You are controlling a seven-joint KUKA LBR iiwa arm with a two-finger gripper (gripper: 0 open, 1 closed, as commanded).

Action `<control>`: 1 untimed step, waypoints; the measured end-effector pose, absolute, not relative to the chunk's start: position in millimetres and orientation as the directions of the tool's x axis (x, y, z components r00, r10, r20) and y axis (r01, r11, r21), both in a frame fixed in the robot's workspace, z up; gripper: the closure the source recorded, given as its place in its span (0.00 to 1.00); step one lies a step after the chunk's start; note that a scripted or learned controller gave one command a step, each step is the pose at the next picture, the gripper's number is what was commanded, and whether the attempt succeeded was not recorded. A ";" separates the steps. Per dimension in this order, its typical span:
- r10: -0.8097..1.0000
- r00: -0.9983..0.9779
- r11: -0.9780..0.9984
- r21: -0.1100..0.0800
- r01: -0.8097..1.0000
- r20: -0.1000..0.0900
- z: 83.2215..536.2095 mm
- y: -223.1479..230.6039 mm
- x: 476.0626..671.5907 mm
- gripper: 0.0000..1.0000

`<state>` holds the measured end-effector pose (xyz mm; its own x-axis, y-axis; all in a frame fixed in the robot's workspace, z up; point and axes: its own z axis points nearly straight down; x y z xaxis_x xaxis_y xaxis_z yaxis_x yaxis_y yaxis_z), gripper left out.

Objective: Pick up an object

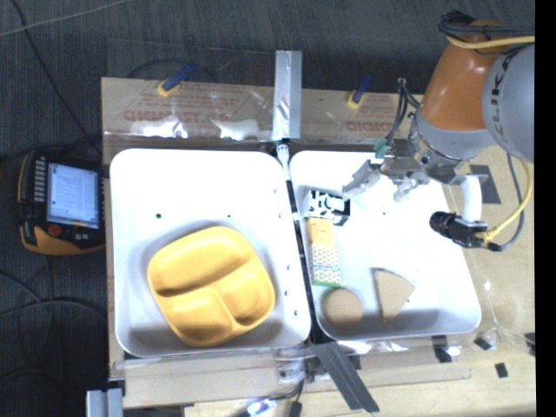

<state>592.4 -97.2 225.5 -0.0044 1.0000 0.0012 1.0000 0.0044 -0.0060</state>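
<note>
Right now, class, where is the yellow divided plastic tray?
The yellow divided plastic tray lies in the left white bin, toward its front, beside the centre divider.

The setting is a robotics laboratory test cell. A grey industrial arm with an orange band (469, 85) is mounted at a plywood bench (217, 102) carrying two shallow white plastic bins (130, 168). An orange-and-black handheld control pendant with a lit screen (62, 200) rests on dark carpet (52, 76) with loose cabling.
</note>
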 end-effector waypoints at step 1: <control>0.996 0.088 -0.088 -0.003 0.996 -0.004 380.7 -65.2 573.6 0.00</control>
